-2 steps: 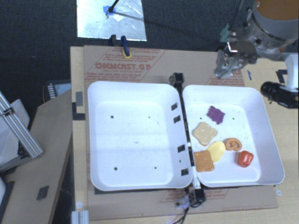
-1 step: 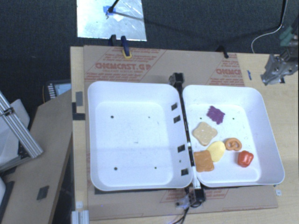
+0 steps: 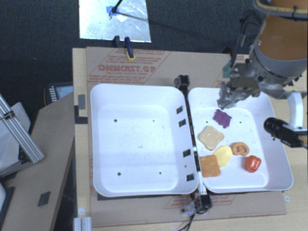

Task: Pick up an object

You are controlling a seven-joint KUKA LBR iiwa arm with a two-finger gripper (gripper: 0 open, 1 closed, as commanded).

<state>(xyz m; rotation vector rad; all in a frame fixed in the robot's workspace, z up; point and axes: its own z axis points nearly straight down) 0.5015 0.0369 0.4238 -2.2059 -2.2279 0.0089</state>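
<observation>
The right-hand shallow white bin (image 3: 276, 177) held a cluster of small toy foods: a pale beige bread-shaped piece (image 3: 211, 137), a yellow rounded piece (image 3: 223, 155), an orange-brown square piece (image 3: 210, 166), a small orange ring-shaped piece (image 3: 239, 148) and a red pepper-like piece (image 3: 252, 163). The left-hand white bin (image 3: 137, 138) lay beside it. The grey two-finger claw (image 3: 225, 103) hovered over the right bin's far edge; whether it was spread could not be told. The purple bumpy toy piece (image 3: 222, 117) lay just below it, apart.

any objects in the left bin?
No. All six items, including the purple piece, lie in the right bin.
</observation>
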